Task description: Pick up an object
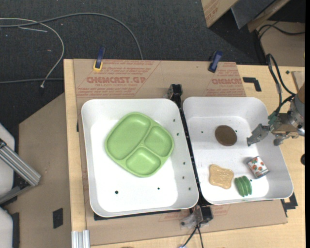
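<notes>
Two bins (92, 145) fill the frame, a green tray (139, 144) in the left one. At right, the gripper (268, 135) hangs, jaws spread wide, holding nothing, near a brown disc (225, 135)

The arm is cut off by the right edge, and the end effector (269, 133) is blurred.

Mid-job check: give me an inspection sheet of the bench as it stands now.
Surface: bench with left bin and right bin side by side.
Job's things: green divided plate in left bin; brown disc, toast piece, green ridged item, small can in right bin.
Clutter: nothing seen.
Gripper: gripper at the right bin's right edge, holding nothing.
Cables: cable on dark floor.
Surroundings: blue clamps; cardboard box.
</notes>
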Controlling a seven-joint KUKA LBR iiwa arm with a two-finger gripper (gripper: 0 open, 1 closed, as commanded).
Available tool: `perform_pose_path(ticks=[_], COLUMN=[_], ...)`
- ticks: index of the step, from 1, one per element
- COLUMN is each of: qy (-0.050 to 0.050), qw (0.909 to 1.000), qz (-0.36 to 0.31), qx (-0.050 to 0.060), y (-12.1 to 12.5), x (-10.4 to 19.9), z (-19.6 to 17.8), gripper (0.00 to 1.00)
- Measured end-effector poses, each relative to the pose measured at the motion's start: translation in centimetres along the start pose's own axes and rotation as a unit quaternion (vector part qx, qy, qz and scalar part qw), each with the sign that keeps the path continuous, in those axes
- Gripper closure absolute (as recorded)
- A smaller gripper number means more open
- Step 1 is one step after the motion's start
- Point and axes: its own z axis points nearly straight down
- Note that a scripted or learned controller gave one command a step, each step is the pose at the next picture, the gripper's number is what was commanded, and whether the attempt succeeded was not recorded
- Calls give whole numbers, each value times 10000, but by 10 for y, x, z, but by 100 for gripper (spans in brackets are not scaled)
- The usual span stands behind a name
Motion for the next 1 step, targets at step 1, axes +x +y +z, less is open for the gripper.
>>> perform_pose_path(ticks=[1], qy=[-18], qw=[10000], qz=[-20], qx=[-68], y=[3], x=[1], z=[-7], gripper=[0])
